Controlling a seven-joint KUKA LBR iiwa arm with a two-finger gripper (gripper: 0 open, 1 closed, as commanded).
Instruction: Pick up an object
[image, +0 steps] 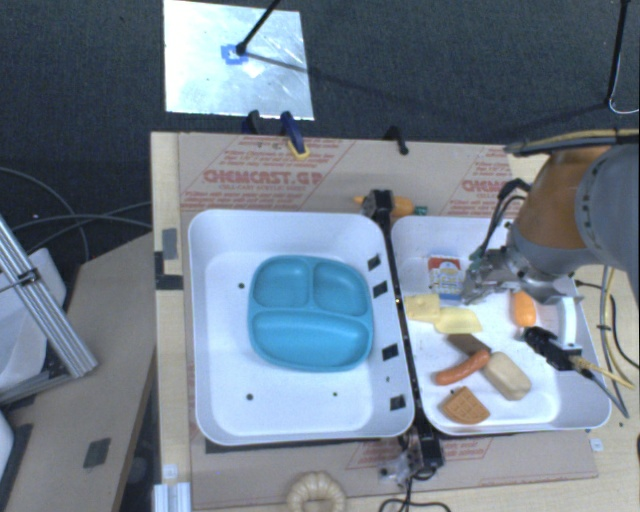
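My gripper (477, 285) hangs low over the back of the right bin (580, 405), coming in from the right. Just left of it lies a red and white packet (444, 270). Below it lie two pale yellow cheese slices (422, 307) (459, 321). An orange carrot piece (523, 306) lies to its right. Nearer the front are a brown piece (467, 343), a red sausage (461, 369), a beige bread block (507, 377) and a round waffle cracker (465, 406). Nothing shows between the gripper and these items that I can make out as held.
The left bin (215, 300) holds a blue divided plate (311, 311). A black divider with clips (392, 300) runs between the bins. An orange item (400, 206) sits on the cardboard behind the bins. A beige ring (318, 492) lies at the front edge.
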